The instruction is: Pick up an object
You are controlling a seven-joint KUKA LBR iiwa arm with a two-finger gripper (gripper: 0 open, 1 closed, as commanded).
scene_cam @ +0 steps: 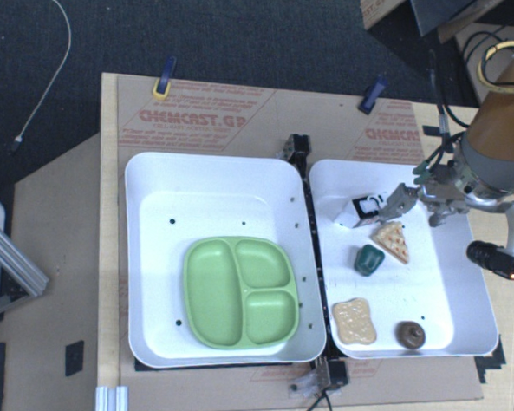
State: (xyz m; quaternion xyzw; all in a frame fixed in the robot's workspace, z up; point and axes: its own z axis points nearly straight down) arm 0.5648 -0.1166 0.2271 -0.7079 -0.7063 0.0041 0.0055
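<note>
- Divided tray (239,291) is set in left bin (154,185).
- Right bin (460,291): wedge (394,242) rear, pepper (368,259) just before it, cracker (354,321) and donut (411,334) at front.

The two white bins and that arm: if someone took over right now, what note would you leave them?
Gripper: over the right white bin, beside the tan pizza-slice toy; nothing seen between its fingers.
Also in that bin: dark green rounded toy, beige toast-shaped piece, brown doughnut-like ring, small black-and-white item.
Left white bin: light green divided plate.
Done: nothing lifted.
Left: grasp and raise one object.
</note>
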